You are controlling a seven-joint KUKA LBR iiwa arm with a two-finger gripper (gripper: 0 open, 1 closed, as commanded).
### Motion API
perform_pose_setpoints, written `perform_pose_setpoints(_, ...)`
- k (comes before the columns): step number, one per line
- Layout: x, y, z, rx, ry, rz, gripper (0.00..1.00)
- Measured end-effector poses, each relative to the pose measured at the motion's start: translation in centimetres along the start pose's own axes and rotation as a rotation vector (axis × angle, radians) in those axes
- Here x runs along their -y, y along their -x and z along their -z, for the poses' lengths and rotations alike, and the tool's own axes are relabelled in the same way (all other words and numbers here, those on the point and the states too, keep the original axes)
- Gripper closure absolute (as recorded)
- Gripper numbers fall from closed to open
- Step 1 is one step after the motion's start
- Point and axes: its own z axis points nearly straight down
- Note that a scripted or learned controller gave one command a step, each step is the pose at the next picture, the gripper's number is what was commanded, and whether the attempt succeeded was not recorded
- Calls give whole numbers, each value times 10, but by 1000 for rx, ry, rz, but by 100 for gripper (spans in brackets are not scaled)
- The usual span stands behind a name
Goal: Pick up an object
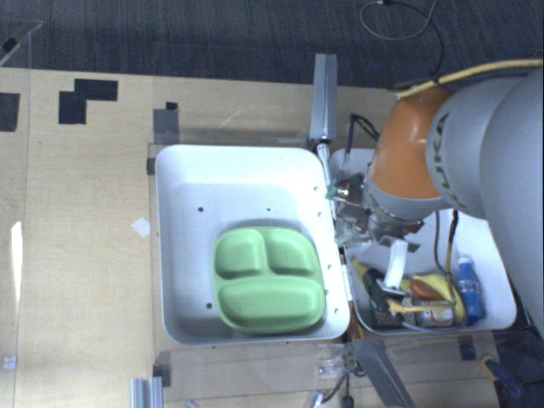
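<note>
Bench inspected from above: 2 shallow white bins stand side by side, the left bin and the right bin. The left bin holds 1 item, a green divided plate with 3 compartments, lying flat in the bin's near-right part, close to the near wall and right wall. Its 1 wide compartment faces the near edge and its 2 smaller compartments face the far edge; the plate is turned slightly off square with the bin. The right bin holds a tight cluster along its near wall, in which I count 1 blue bottle and 1 yellow item; the rest is too cluttered to count. The bottle lies with its long axis running near to far, roughly parallel to the bin's right wall. 1 arm covers most of the right bin. The gripper hangs over that bin's left part, just beside the dividing wall; I cannot tell whether it is open or closed, or holding anything.
</note>
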Motion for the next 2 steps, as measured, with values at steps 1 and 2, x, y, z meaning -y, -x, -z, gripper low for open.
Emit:
perform_pose_setpoints(1,26,-37,43,0,1,-354,100)
perform_pose_setpoints(2,54,-75,49,1,-1,-476,100)
